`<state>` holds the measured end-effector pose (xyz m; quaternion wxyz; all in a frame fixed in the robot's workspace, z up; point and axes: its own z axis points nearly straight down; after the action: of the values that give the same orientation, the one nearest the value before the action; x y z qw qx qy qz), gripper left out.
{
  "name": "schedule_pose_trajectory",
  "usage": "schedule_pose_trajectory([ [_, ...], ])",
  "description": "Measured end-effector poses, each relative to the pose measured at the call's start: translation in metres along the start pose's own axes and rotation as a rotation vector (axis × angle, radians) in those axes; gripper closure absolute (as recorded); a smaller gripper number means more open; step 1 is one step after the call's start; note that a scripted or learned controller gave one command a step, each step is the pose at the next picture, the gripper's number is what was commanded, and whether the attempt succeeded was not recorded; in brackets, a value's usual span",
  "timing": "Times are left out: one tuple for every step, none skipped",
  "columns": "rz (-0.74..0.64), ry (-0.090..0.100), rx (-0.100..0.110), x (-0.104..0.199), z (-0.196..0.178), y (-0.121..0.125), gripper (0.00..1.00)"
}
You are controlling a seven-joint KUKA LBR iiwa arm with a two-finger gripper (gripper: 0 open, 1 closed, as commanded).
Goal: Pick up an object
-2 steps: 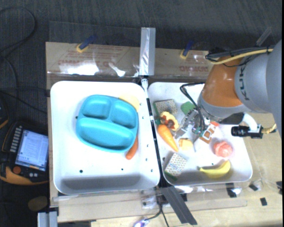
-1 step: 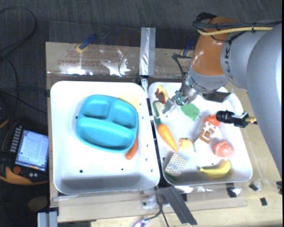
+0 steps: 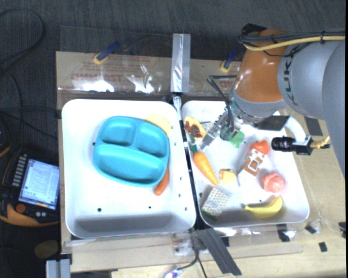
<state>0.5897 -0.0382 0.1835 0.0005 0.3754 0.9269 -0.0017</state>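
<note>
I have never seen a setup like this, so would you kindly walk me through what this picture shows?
One camera looks down at a slant on a bench with two shallow white bins. The grey and orange machine on the right is a robot arm; its gripper reaches into the right bin, near a small green object. That bin also holds a carrot, a banana, a pinkish-red ball and other toy items. The left bin holds a blue divided tray. Nothing is visibly held.
</note>
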Motion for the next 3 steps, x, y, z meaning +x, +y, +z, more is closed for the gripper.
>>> schedule_pose_trajectory([
  [0.141,0.0,0.001,-0.06,0.0,0.015,1.0],
  [0.139,-0.004,0.004,-0.06,-0.009,0.015,1.0],
  [0.693,0.0,0.002,-0.013,-0.035,0.023,1.0],
])
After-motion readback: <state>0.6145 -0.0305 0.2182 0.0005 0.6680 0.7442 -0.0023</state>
